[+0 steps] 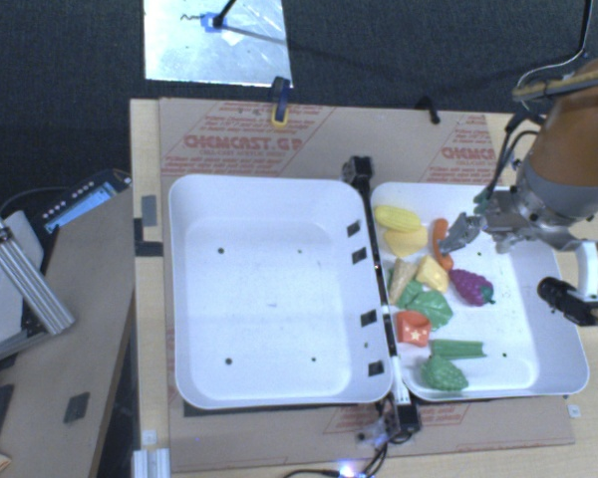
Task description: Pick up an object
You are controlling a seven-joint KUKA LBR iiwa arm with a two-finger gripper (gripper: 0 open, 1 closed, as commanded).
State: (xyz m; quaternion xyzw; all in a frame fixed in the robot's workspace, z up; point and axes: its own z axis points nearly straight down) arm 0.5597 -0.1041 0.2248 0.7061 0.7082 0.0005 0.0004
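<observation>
Gripper point(460, 235) is hanging over the right bin point(548, 366), its fingers looking spread and holding nothing, tips just above the orange carrot point(439, 239) and near the purple grapes point(471, 286). Risk, as I judge it: the toys are lying crowded and touching, so closing fingers may be nudging a neighbour or slipping off a rounded piece. Count in that bin: one yellow corn point(400, 218), one carrot, one grapes, about three green pieces, one red-orange piece point(414, 328); left bin point(269, 297) is sitting alongside.
</observation>
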